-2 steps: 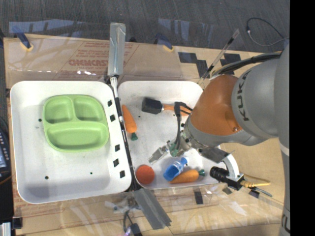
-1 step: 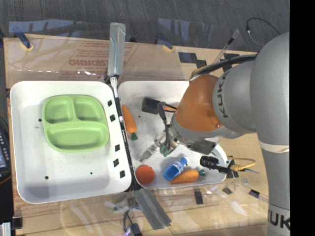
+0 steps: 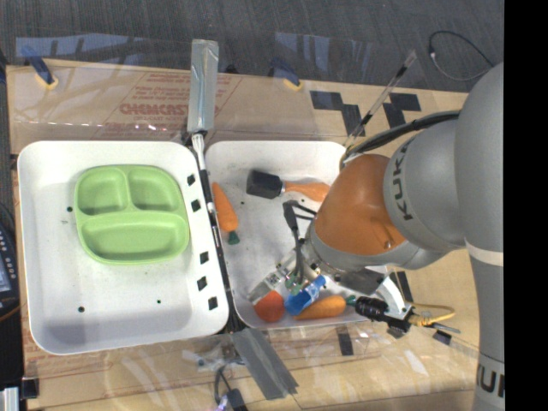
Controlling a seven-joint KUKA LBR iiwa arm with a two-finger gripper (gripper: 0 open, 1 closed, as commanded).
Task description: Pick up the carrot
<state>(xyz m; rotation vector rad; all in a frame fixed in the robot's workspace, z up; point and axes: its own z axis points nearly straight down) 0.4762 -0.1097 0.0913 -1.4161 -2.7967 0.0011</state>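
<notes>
Hovering low at the bottom of the right bin (image 3: 257,157), the gripper (image 3: 291,282) is hidden under the wrist, so its state cannot be told. The carrot (image 3: 225,208) lies upper left of it, against the bin's left wall. Risk: that wall leaves little room on one side, so a descent could snag it or catch the nearby orange items (image 3: 321,308) instead.

Glossy orange band (image 3: 364,208) on smooth grey arm (image 3: 454,178). Matt green plastic tray (image 3: 130,212) in smooth white bin (image 3: 51,315). Matt orange carrot (image 3: 225,208).

Even bright light, soft shadows, slightly grainy picture.
</notes>
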